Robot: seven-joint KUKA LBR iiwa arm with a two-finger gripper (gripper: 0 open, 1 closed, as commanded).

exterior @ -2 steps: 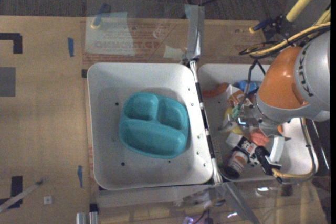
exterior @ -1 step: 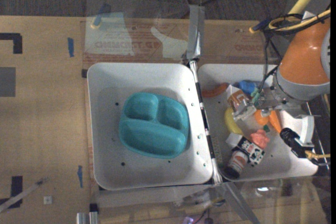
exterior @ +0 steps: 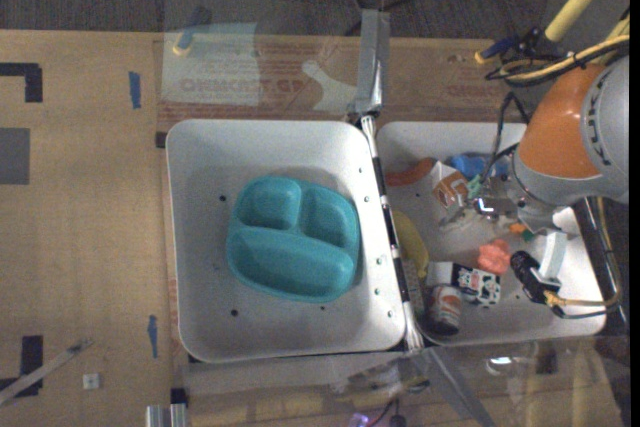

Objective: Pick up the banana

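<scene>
You've got the banana (exterior: 411, 243) in the right bin (exterior: 590, 320), hard against its left wall, long axis running top-to-bottom along that wall. Gripper (exterior: 481, 205) sits right of it, among clutter; jaw state unclear.

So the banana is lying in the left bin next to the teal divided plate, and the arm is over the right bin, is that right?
Not quite. The banana lies in the right bin, along its left wall, not in the left bin. The teal divided plate is in the left bin, and the arm is over the right bin, as the camera view shows.
</scene>
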